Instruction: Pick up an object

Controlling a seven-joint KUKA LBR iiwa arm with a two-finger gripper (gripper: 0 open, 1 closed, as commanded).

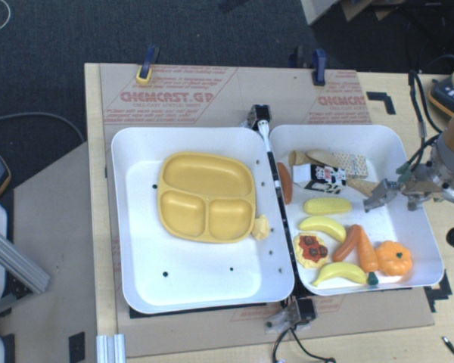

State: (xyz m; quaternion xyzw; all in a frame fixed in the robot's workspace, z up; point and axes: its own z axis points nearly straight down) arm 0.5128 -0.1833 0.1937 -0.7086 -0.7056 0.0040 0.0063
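Note:
My gripper hangs over the right part of the right bin, reaching in from the right. Nothing shows in its grasp. Just left of it lie a yellow squash-like piece and a black-and-white cow-patterned item. Below it sit an orange pumpkin, a carrot and a reddish sausage. Two bananas, a pizza slice, a hot dog and a cracker box fill out that bin.
The left bin holds a yellow divided plate and a small yellow piece near the divider. Clamps stand at the board's far edge. Cables run along the right side.

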